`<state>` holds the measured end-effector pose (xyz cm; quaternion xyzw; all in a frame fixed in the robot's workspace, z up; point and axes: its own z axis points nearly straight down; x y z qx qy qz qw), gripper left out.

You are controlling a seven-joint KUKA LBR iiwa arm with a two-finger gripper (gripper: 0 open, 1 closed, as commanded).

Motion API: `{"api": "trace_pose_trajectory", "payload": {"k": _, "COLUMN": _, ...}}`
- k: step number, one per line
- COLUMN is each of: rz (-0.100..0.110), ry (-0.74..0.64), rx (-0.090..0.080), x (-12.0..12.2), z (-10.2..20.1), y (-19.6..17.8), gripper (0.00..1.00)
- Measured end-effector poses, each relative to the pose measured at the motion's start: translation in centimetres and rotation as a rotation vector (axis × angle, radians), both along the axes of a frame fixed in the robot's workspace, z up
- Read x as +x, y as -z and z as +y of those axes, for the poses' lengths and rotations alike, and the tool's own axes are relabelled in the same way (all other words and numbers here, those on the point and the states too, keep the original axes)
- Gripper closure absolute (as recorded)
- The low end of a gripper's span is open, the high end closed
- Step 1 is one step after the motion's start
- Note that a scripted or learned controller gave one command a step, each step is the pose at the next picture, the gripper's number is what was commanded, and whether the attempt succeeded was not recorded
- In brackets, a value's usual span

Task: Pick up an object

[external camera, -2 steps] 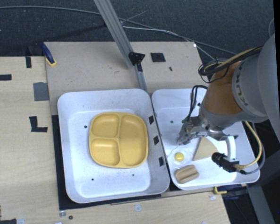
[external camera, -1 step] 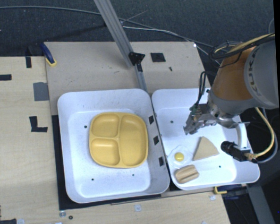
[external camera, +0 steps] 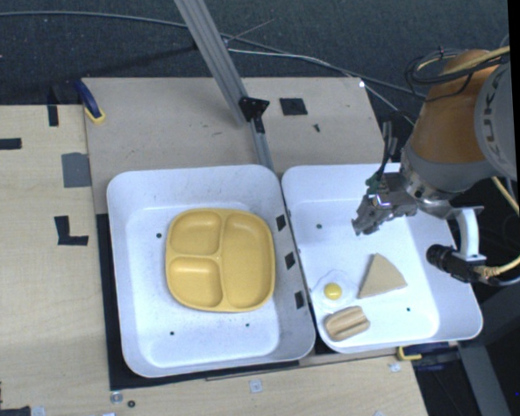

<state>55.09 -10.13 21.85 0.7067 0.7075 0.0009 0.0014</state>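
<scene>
The gripper (external camera: 366, 223) hung over the upper part of the right bin (external camera: 305, 195), reaching in from the right side of the view. Whether the fingers were open or closed could not be determined; nothing was visible between them.

Three candidate objects lay in the lower half of the right bin, all toward the near edge of the view from the gripper:
- The tan wedge (external camera: 382, 276) was nearest, just below and slightly right of the gripper, its point facing up toward it.
- The small yellow piece (external camera: 333, 291) lay below and left.
- The bread roll (external camera: 345, 322) lay farthest, its long axis roughly left-to-right.

The yellow divided plate (external camera: 220, 258) occupied the left bin (external camera: 127, 255), well apart from the gripper.

A pick would likely require travel toward the near edge, then descent.
</scene>
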Motion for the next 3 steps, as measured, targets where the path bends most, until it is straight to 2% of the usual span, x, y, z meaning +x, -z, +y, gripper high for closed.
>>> {"api": "trace_pose_trajectory", "payload": {"k": 2, "rz": 0.006, "ry": -0.006, "rx": 0.002, "x": -0.5, "z": 12.1, "y": 1.1, "gripper": 1.0}}
{"api": "trace_pose_trajectory", "payload": {"k": 3, "rz": 0.005, "ry": -0.007, "rx": 0.002, "x": -1.1, "z": 17.9, "y": 0.4, "gripper": 1.0}}
